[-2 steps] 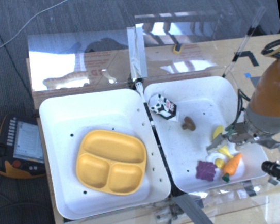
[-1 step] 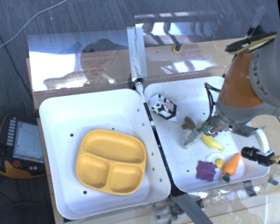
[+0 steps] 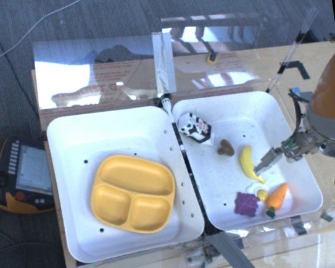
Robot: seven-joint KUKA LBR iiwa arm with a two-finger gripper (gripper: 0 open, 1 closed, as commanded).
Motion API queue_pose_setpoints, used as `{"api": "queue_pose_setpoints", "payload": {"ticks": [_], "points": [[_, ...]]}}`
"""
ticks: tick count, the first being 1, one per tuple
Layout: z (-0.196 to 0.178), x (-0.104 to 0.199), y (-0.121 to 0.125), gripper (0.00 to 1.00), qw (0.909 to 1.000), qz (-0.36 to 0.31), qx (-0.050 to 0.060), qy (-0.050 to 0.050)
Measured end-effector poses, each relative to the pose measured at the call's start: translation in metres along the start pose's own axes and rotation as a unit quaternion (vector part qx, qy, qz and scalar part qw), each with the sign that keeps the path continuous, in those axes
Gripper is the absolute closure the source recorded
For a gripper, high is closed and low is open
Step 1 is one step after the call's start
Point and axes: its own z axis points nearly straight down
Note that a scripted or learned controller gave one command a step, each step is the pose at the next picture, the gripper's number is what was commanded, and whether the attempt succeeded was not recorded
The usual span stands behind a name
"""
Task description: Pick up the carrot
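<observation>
Two white bins on table [image 3: 305,53]. Carrot [image 3: 277,198] lower right of frame, right bin [image 3: 276,108], beside banana [image 3: 248,163]. Hand [image 3: 265,162] above banana; finger state unclear.

Dark grey carpet [image 3: 75,19] is covering the floor around the bench, and a thin pale cable [image 3: 1,43] is trailing across it. A handheld control pendant [image 3: 24,176] with an orange underside is lying on the floor left of the bench. Light is glaring off the clear panels [image 3: 203,37] standing behind the bins.
</observation>
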Motion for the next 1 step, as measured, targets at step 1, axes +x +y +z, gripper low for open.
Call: {"api": "queue_pose_setpoints", "payload": {"ticks": [1], "points": [[0.0905,-0.0009,-0.0007,0.00,0.9999,0.015,0.001,0.002]]}}
